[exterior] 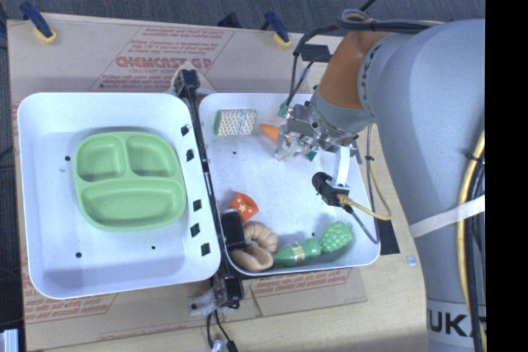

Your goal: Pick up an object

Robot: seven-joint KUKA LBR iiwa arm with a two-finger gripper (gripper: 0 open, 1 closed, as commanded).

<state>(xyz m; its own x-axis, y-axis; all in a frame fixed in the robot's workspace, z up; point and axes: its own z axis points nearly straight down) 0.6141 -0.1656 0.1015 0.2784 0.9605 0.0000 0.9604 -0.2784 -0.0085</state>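
Observation:
My gripper (294,144) hangs low over the upper middle of the right bin (280,185), below the arm's orange band. A small orange carrot-like piece (269,130) lies just to its left, close to the gripper; whether they touch I cannot tell. Further left, near the bin's top left corner, rests a yellow-green corn cob piece (235,122). Along the bin's near edge lie an orange-red piece (243,204), a tan pretzel-like pastry (259,237), a green cucumber-like piece (295,253) and a knobbly green piece (337,237).
The left bin (41,194) holds a green divided plate (129,179). A black divider with clips (198,177) runs between the bins. A black part on a yellow cable (327,187) hangs over the right bin's right side. The grey arm covers the bench's right side.

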